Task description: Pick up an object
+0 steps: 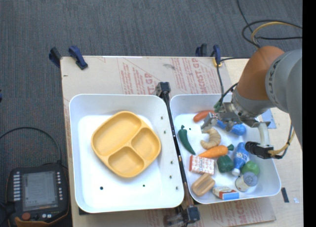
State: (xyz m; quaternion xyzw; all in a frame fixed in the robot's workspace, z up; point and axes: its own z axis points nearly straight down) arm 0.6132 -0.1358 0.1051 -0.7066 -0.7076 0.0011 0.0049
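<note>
Looking down on the bench, we see the grey arm with its orange band point(259, 75) reaching in from the right of the frame, its two-finger gripper point(223, 121) low over the upper part of the right-hand shallow white bin point(274, 189); we cannot tell its state, since the wrist hardware hides it. The task's object could be any of the small toy foods crowded in that bin, at the lower right of the frame: just beside the gripper lie a tan, curled croissant-shaped piece point(212, 137), a smooth red-orange sausage-like piece point(202, 116) and a glossy blue rounded piece point(238, 129), with an orange plastic carrot point(215, 152) below them. We judge the crowding to be the main risk: these things lie touching or nearly touching, so a descent could catch two at once or nudge one aside, and the rounded, slick-looking plastic shapes could squirt out of a pinch. A dark green curved pepper point(186, 139) lies apart toward the bin's left wall and looks easier to isolate. The left bin point(79, 112) holds a matte yellow three-compartment plate point(126, 143), well apart from the gripper.
</note>
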